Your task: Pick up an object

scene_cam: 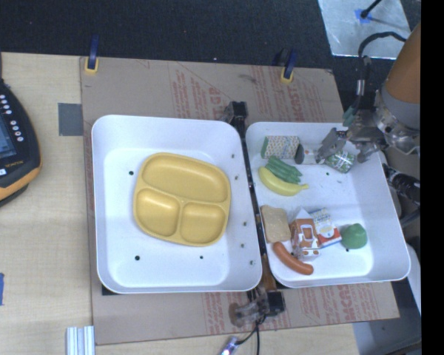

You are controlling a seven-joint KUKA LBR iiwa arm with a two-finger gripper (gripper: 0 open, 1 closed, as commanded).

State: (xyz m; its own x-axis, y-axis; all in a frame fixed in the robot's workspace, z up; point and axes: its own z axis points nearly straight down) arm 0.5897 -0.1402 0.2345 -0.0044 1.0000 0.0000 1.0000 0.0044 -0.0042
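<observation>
Objects for picking are lying in the right bin (388,198) before you: a banana (280,184) with a green bean pod (283,169) on it, a slice of bread (275,223), a sausage (292,258), a red-and-white carton (309,237) and a green ball (354,236). Your gripper (339,156) is hanging over that bin's far right corner with its fingers closing around a small greenish item (342,160), while a yellow divided tray (183,197) is sitting in the left bin (111,198).
</observation>
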